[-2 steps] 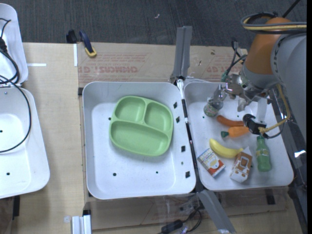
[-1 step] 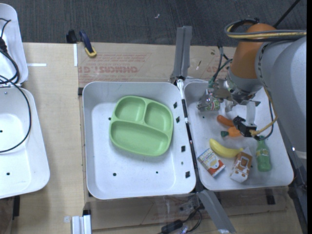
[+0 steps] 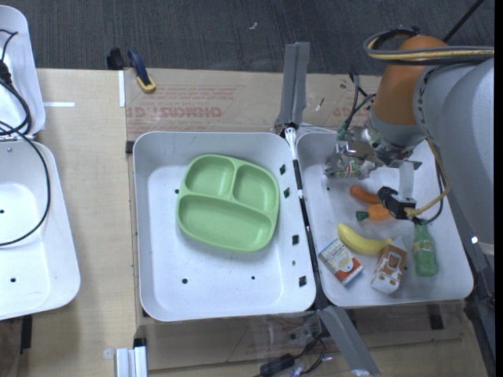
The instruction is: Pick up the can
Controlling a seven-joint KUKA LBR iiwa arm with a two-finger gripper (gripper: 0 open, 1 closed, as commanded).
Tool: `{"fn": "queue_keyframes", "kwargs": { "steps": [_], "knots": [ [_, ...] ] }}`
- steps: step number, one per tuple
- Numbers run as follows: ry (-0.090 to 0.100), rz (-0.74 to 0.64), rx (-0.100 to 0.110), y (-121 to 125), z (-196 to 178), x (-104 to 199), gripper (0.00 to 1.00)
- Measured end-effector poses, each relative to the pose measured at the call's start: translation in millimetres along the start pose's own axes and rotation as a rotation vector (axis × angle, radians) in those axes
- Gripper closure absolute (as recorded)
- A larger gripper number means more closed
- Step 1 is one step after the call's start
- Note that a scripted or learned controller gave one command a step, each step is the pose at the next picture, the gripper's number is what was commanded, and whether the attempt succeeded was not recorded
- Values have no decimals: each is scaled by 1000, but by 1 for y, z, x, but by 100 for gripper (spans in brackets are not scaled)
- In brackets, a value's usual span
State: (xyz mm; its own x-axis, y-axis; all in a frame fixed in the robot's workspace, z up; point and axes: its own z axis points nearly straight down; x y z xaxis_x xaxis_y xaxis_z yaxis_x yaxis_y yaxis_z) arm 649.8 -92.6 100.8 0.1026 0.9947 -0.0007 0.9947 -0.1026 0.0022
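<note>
In the right bin (image 3: 456,285), the near edge carries a juice carton (image 3: 341,260), a second small carton (image 3: 390,269) and a green bottle (image 3: 424,254), with a banana (image 3: 362,239) and a carrot (image 3: 369,195) farther in. The can (image 3: 343,166) lies on its side near the bin's far left corner, long axis running left to right. The end effector (image 3: 363,149) sits just beside it, toward the right; whether it grips the can, I cannot tell.
</note>
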Motion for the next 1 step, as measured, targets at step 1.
{"fn": "queue_keyframes", "kwargs": {
  "steps": [1],
  "knots": [
    [-1,-9,8,1,-87,82,100]
  ]
}}
